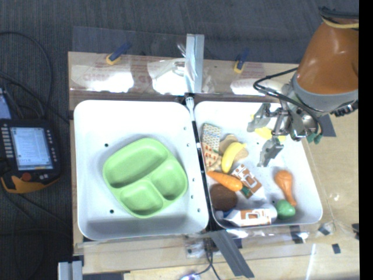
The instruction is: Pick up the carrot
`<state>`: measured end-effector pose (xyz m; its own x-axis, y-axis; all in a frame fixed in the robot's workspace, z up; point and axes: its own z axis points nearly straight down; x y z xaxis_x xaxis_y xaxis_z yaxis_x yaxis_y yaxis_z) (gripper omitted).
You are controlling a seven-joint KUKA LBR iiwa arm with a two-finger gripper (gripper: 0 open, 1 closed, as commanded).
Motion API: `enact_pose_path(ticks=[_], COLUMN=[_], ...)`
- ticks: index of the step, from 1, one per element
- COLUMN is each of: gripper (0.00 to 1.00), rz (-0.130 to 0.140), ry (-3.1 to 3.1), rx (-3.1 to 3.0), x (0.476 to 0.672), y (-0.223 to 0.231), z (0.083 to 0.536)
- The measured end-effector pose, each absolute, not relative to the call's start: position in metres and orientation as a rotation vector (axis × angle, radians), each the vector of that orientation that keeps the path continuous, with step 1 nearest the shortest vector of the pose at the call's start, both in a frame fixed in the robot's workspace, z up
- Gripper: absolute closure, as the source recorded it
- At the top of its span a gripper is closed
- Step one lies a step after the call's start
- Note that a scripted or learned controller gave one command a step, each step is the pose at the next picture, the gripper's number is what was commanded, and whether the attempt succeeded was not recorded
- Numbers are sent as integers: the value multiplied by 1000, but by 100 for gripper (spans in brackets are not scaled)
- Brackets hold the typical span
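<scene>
Orange carrot [225, 181] not picked yet
Lies in right bin [312, 174] by the divider, below the banana [233, 154]; gripper [272, 134] hovers apart up-right, jaws spread, pinching nothing (approach and grasp both left)

No legible text is showing; print on the cartons [247, 179] below-left of the gripper [269, 137] is reading as blur.

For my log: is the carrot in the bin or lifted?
In the bin. The carrot lies beside the banana; the gripper hovers apart.
</scene>
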<state>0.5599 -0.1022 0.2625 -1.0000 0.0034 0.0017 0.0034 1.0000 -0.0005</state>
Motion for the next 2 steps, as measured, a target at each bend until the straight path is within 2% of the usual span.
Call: enact_pose_path(ticks=[1,2], gripper=[0,0], rz=[3,-1], ry=[-3137,-3084], rx=[-109,-629], x=[522,531], y=[-212,-214], z=[244,90])
